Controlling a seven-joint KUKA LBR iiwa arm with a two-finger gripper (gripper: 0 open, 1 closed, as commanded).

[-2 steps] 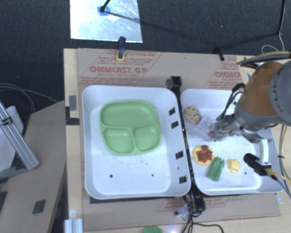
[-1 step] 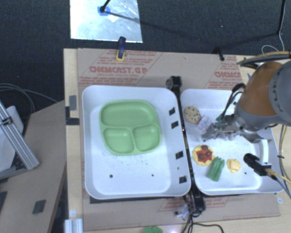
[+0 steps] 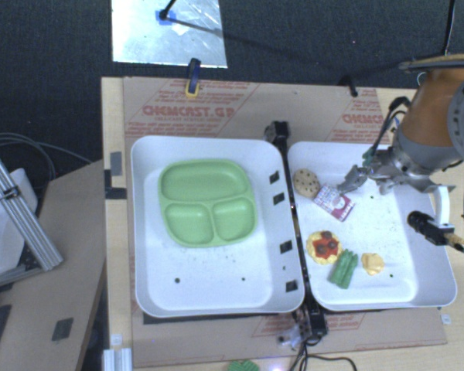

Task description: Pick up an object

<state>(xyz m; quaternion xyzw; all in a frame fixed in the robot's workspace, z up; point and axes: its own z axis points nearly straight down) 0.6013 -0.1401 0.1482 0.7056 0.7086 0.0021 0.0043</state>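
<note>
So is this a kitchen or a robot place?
Probably a robot test lab, not a kitchen. A grey robot arm reaches over two white bins, the food is toys like the cookie, and cables trail around the bench.

We note two white bins; pale green divided tray; tan speckled cookie; pink-and-white packet; red-and-yellow pizza piece; dark green vegetable; yellow lump.

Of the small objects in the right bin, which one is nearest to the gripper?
The pink-and-white packet: it lies just below the gripper, while the others sit further away.
</note>
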